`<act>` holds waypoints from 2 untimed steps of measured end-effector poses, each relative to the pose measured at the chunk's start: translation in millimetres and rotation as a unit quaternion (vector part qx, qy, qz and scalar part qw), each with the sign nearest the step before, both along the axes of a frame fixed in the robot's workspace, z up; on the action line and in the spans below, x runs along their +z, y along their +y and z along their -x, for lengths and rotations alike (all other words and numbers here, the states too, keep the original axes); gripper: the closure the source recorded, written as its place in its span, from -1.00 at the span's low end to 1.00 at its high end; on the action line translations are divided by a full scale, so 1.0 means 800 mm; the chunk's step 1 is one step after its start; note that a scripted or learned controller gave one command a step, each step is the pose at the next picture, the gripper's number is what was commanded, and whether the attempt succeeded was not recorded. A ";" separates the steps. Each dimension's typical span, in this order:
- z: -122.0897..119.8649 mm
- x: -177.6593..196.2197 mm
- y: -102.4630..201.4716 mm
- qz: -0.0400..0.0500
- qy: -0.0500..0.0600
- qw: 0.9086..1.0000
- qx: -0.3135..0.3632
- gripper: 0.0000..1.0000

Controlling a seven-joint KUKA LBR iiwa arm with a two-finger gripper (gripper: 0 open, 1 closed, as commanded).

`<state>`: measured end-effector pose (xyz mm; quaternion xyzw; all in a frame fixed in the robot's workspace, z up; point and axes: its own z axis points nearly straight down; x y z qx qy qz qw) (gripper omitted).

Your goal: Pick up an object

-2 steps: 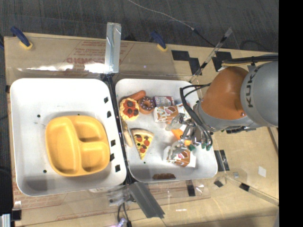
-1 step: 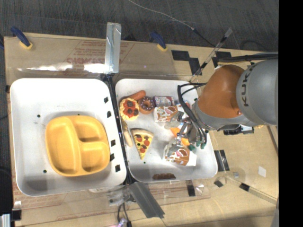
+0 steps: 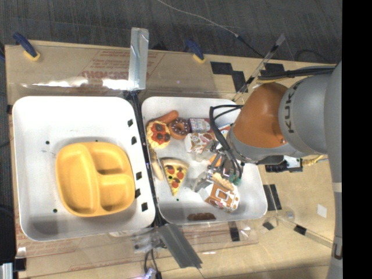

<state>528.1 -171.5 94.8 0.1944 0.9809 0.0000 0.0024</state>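
Observation:
My gripper [image 3: 208, 176] is low in the right bin [image 3: 251, 197], below the grey arm with its orange band [image 3: 260, 118]. It sits between a pizza slice [image 3: 174, 174] on its left and a brown-and-white waffle-like toy [image 3: 223, 197] just below and to its right. A clear-wrapped packet [image 3: 200, 143] lies just above it. Further up-left are a small round pizza [image 3: 158, 133], a chocolate donut [image 3: 179, 127], a sausage [image 3: 168, 117] and a small dark packet [image 3: 199, 124]. I see nothing lifted off the bin floor.
The left bin [image 3: 35, 115] holds a yellow sectioned tray [image 3: 96, 178]. A brown flat piece [image 3: 201, 217] lies at the right bin's lower wall. A thin yellowish stick [image 3: 157, 166] lies by the divider between the bins.

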 end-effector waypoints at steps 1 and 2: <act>-0.007 0.000 -0.004 0.000 -0.001 0.997 -0.075 -1.00; 0.063 -0.004 0.003 -0.001 0.002 0.994 -0.111 -1.00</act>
